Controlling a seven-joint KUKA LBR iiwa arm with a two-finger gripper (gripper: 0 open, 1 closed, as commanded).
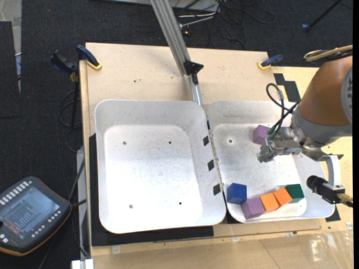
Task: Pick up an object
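My gripper point(267, 152) hangs low over the right bin point(224, 122), near its middle right. A light purple block point(261, 134) sits just behind and to the left of the gripper, touching or nearly touching its tip; I cannot tell whether it is held. Along the bin's front edge lies a row of blocks: a blue one point(236, 193), a purple one point(252, 207), two orange ones point(270, 202) point(282, 196) and a green one point(294, 193).
The left bin point(112, 116) adjoins the right one along a shared rim. A slanted metal pole point(171, 29) runs down from the back to the bins' junction. A teach pendant point(28, 212) lies at the front left.
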